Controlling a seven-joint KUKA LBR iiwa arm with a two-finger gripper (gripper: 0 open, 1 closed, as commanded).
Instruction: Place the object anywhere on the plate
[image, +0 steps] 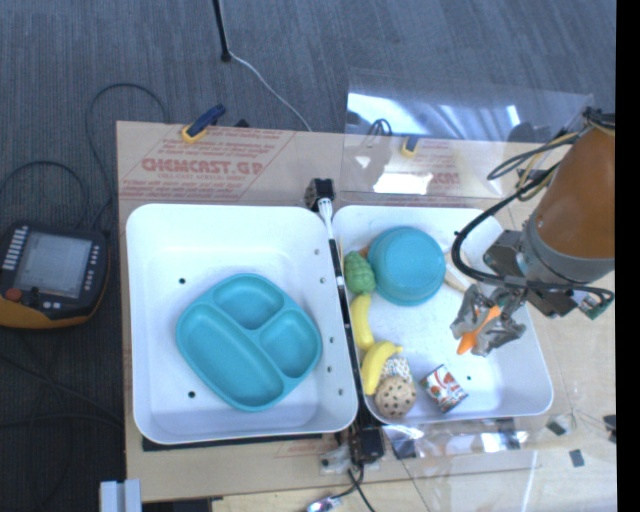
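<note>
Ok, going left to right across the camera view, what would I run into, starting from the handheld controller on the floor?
Controller pendant → left white bin with the blue divided plate → green toy → blue bowl → end effector with an orange piece between its fingers → orange arm band.
</note>
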